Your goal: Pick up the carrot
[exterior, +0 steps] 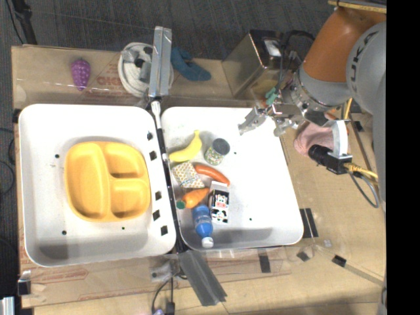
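The carrot (194, 197) is short and orange with a green end. It lies in the right bin (262, 195) near its left wall, between a patterned packet (184, 173) and a blue bottle (203, 222). My gripper (264, 124) hovers over the back of the right bin, well up and to the right of the carrot. Its fingers (248, 123) are spread open with nothing between them.
Around the carrot lie a longer red-orange vegetable (211, 173), a banana (186, 148), a small jar (216, 151) and a black-and-white carton (220, 204). The left bin (39, 130) holds a yellow divided tray (108, 179). Bare floor shows in the right bin's right half.
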Motion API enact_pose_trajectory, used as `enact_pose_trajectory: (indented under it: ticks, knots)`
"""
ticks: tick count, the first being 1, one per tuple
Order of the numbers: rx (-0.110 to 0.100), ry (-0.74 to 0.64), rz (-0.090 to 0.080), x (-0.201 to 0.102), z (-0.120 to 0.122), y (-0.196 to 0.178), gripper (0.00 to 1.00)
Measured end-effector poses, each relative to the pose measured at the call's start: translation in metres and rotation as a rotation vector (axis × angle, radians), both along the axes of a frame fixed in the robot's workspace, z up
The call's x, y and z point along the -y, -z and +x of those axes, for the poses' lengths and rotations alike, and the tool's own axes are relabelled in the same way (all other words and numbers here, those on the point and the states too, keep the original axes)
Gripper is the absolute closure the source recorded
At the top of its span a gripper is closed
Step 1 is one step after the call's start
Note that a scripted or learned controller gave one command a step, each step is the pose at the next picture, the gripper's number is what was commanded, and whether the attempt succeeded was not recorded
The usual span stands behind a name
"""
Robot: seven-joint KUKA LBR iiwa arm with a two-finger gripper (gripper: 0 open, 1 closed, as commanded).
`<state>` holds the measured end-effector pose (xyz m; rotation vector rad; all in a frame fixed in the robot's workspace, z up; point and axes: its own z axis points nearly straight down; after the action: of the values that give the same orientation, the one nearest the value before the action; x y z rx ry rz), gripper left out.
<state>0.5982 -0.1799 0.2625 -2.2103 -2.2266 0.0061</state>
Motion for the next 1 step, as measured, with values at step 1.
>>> enact_pose_trajectory:
  ticks: [1]
  knots:
    - [0.0,-0.18,0.002,-0.0419,-0.0782,0.1366,0.0]
